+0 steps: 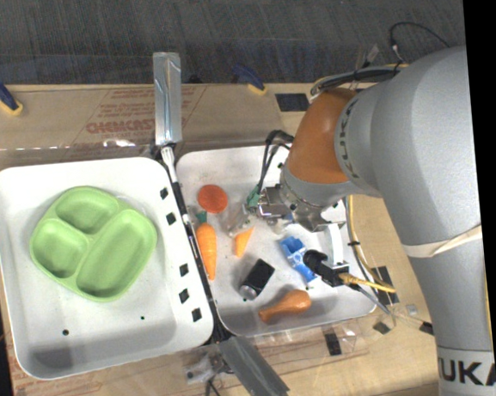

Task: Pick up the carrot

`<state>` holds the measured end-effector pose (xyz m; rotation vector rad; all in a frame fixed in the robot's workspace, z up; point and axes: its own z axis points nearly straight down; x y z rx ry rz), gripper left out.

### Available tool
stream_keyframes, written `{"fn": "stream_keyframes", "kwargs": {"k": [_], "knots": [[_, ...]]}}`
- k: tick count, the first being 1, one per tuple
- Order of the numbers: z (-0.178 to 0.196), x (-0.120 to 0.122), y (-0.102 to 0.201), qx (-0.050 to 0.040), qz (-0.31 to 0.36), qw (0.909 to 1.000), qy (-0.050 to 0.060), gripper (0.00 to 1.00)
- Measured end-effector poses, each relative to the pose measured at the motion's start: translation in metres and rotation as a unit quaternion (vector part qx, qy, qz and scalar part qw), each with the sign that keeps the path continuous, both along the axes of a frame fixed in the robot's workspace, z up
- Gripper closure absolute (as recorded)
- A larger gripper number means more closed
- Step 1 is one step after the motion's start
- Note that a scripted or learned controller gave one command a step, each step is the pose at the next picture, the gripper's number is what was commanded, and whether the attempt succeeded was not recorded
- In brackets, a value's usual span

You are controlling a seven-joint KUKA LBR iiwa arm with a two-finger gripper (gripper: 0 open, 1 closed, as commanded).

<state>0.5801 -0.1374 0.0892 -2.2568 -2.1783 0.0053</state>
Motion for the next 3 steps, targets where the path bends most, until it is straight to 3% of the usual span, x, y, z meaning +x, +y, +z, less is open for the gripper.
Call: {"fn": "stream_keyframes", "kwargs": {"k": [1,2,3], "knots": [[0.007,0.0,0.0,-0.0002,0.002,1.0,0.002,1.0],[0.126,0.037,0.055,-0.0011,-0.099,0.9951,0.0,1.0],[0.187,0.078,0.048,-0.0002,0.125,0.9922,-0.001,1.0]]}}
